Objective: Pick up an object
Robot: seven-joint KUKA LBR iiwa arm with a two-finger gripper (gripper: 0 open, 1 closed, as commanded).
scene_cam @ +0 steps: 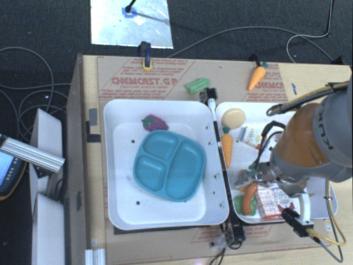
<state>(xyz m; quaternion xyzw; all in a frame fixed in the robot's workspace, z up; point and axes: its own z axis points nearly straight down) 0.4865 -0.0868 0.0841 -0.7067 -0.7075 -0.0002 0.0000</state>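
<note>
From the camera view above the bench, the arm [311, 142] leans in from three o'clock and hangs low over the right bin [242, 110]. Its gripper [255, 174] sits near the middle of that bin, just above a cluster of toy food at about five o'clock of the bench: a red sausage-like piece [250, 192], something green [247, 205] under it, and a small printed box [269, 201] beside them. Whether the grip is released or clenched I cannot tell; the wrist and its cables cover that part, and nothing is plainly lifted clear of the pile.

Other candidates lie apart from the gripper: a carrot [226, 149] along the bin's left wall at nine o'clock of it, a pale egg [234, 117] at eleven o'clock. The left bin [124, 115] holds a blue divided plate [170, 166] and purple grapes [155, 123] at its twelve o'clock.

I judge the task barely begun: approach made, no object visibly secured, the grasp and the lift both still to do.
</note>
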